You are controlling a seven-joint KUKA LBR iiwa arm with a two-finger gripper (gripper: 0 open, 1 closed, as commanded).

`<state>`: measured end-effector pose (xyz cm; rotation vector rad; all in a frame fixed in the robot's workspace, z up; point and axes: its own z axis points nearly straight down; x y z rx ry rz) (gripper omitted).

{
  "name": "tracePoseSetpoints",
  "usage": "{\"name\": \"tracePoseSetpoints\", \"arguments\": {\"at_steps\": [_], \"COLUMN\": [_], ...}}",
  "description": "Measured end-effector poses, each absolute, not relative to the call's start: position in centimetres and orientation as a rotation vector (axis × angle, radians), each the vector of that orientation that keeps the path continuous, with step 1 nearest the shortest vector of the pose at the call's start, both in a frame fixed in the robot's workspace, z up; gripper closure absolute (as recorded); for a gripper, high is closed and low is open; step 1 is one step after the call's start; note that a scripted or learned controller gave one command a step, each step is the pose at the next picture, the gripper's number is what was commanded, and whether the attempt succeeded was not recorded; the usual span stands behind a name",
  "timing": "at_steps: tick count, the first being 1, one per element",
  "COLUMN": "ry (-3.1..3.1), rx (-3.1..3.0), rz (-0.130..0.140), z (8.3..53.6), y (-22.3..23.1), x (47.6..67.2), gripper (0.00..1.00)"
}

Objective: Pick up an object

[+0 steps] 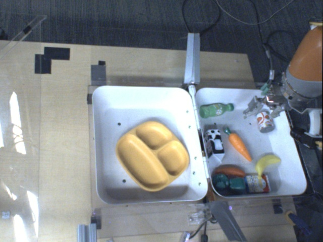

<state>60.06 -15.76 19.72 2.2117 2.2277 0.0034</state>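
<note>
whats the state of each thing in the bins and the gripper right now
yellow divided plate: upright, alone in the left bin
green bottle: lying on its side
toy carrot: lying flat
banana: lying flat
can: tipped over, under the gripper
black and white carton: lying against the right bin's left wall
gripper: above the right bin's far right corner

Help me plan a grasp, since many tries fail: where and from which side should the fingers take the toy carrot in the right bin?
Probably from above, across the middle of the carrot. It lies flat and slanted, green top toward the bottle, tip toward the banana. Its orange body is thickest near the top and narrows to the tip, so closing across the width mid-body looks safest, with bare bin floor on both sides.
</note>
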Motion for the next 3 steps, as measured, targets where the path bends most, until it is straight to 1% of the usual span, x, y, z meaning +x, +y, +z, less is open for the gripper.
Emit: {"name": "tracePoseSetpoints", "arguments": {"at_steps": [1,2,3], "ry": [2.245,2.441,2.538], "rx": [2.194,1.961,1.844], "rz": [0.003,0.005,0.003], "z": [19.0,27.0,15.0], "y": [-16.8,-20.5,-16.8], "x": [58.9,67.1,63.4], "gripper": [0.00,0.00,0.00]}}
